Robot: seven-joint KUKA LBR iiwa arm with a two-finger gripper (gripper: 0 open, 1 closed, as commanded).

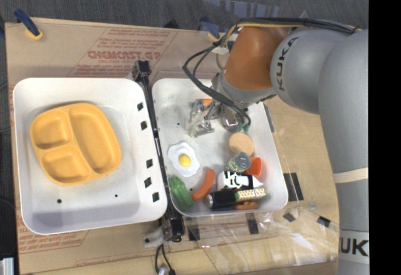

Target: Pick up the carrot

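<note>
My gripper (203,116) hangs low over the upper middle of the right bin (164,111), beneath the orange wrist band. A small orange patch (207,103) shows right at the gripper, and I cannot tell what it belongs to. An orange-red elongated piece, possibly the carrot (203,184), lies at the bin's front beside a fried egg (183,158). Another orange-red piece (255,167) lies at the right next to a round tin (239,161).
The right bin also holds a tan bun (241,143), a green piece (178,191) and a dark box with a label (236,197) along the front wall. The left bin (75,211) bears a yellow divided tray (75,142). Cables loop above the gripper.
</note>
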